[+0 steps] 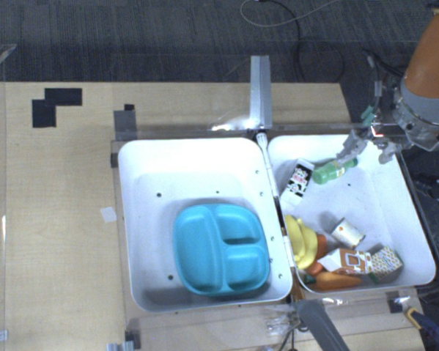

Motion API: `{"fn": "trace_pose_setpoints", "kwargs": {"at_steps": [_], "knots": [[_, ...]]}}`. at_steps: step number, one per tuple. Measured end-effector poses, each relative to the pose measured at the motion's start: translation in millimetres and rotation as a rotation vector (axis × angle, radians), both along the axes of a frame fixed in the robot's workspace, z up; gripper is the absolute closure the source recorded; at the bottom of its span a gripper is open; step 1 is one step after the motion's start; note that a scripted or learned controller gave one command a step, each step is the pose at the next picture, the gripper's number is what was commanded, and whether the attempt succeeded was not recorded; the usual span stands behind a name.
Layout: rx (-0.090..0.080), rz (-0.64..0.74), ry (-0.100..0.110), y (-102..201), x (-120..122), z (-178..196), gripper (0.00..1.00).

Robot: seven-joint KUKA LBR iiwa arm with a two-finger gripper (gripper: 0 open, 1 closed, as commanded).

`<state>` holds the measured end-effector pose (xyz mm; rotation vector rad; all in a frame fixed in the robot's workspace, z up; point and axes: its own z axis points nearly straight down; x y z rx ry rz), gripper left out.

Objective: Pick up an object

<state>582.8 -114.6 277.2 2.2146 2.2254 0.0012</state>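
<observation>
Up at the top right corner of the right bin (pixel 422 267), the hand (pixel 372 137) hangs just over the back rim, the grey arm (pixel 428 87) with its orange band coming in from the right edge; whether it is open or closed I cannot tell from this slant; a green bottle (pixel 334 171) lies just below and left of it, its neck pointing up toward the hand, though contact is unclear; beside that, near the divider, a small black-and-white carton (pixel 299 179) sits tilted; lower down, a yellow banana (pixel 302 241) hugs the divider wall, an orange carrot (pixel 335 279) lies along the front wall, a white cylinder (pixel 347 232) rests mid-bin, and a patterned packet (pixel 372 261) sits just beside the carrot; over in the left bin (pixel 154 182), a blue divided plate (pixel 222 247) lies flat toward the front; both bins sit side by side on the pale wooden bench (pixel 54 231).
</observation>
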Motion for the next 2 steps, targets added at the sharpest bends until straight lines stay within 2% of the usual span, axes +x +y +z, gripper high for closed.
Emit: {"fn": "trace_pose_setpoints", "kwargs": {"at_steps": [1,2], "knots": [[0.001,-0.19,-0.001,23.8,39.0,-2.4,0.0],[0.0,-0.161,0.001,-15.3,86.6,-151.8,0.0]]}}
